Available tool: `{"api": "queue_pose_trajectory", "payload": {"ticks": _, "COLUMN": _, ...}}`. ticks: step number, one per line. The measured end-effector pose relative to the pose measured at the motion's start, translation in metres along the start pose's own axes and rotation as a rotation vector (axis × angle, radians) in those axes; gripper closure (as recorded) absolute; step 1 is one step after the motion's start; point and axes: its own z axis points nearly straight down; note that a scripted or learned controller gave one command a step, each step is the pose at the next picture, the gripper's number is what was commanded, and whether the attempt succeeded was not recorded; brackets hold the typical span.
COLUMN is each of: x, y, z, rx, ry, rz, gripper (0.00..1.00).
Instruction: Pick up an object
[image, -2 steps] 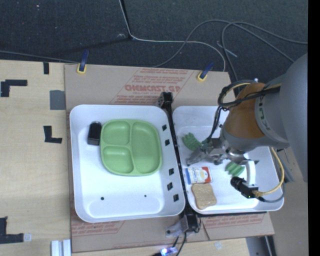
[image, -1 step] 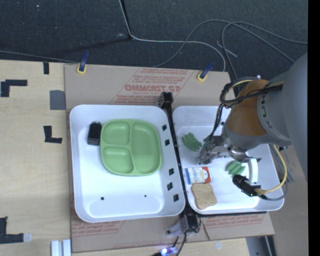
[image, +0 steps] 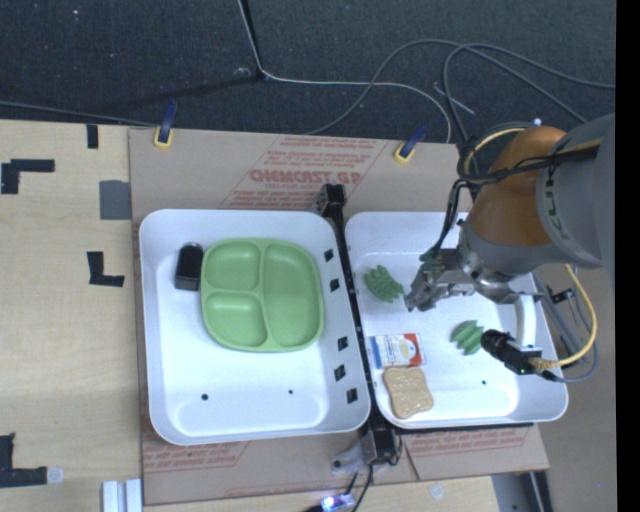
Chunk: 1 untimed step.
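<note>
Things to pick: four small things lie in the right bin.
Green bits: two. One leafy green piece lies near the middle wall, just left of the claw. A second small green piece lies further right, below the claw.
Card: one small packet, white with blue and red, flat on the bin floor.
Toast: one tan slice of toast, touching the packet's lower edge.
Claw: the claw hangs low over the right bin, between the two green pieces. I cannot tell how its grip is set, and I see nothing in it.
Left bin: the left bin has one green plate with three parts, and one black block touching its left edge.
Worktop: the worktop is pale wood with brown cardboard under two white bins.
</note>
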Motion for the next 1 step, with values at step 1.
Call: {"api": "queue_pose_trajectory", "payload": {"ticks": 1, "x": 0.0094, "y": -0.0003, "z": -0.0582, "rx": 0.0, "ry": 0.0, "rz": 0.0, "gripper": 1.0}}
